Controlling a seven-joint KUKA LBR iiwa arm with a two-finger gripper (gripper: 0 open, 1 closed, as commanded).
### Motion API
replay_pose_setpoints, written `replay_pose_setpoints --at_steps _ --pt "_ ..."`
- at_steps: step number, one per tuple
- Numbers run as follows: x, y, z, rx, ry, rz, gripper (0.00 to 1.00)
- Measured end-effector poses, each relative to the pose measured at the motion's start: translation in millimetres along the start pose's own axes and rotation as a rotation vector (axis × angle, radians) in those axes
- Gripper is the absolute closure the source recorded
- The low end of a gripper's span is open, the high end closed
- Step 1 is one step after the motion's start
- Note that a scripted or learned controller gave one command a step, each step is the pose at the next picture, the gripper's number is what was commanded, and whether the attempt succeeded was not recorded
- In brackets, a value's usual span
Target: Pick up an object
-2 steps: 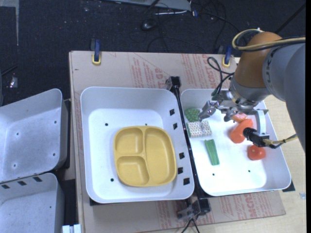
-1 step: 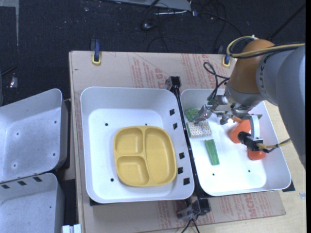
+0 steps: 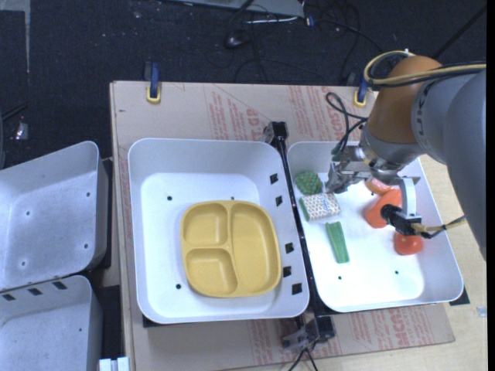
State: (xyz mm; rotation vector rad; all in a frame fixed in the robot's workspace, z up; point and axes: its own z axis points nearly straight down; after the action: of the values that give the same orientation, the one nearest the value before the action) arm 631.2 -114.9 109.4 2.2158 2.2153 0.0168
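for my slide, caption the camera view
Gripper hovers over right bin near patterned block; yellow tray fills left.

The arm (image 3: pixel 456 122) runs off the right edge. Its wrist hides the tool's (image 3: pixel 338 178) fingers — open or closed cannot be told — and part of an orange thing (image 3: pixel 384 209) just right of the tool, which stays unidentifiable.

In the right bin (image 3: pixel 433 280) lie a green stick (image 3: pixel 337 242), a patterned block (image 3: pixel 319 205), a green lump (image 3: pixel 308 182) and orange pieces (image 3: pixel 384 210).
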Motion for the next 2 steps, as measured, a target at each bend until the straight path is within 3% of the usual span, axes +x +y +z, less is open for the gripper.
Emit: replay_pose_setpoints --at_steps 2 --pt "6.9 4.2 -124.8 0.006 -0.003 -0.004 1.00"
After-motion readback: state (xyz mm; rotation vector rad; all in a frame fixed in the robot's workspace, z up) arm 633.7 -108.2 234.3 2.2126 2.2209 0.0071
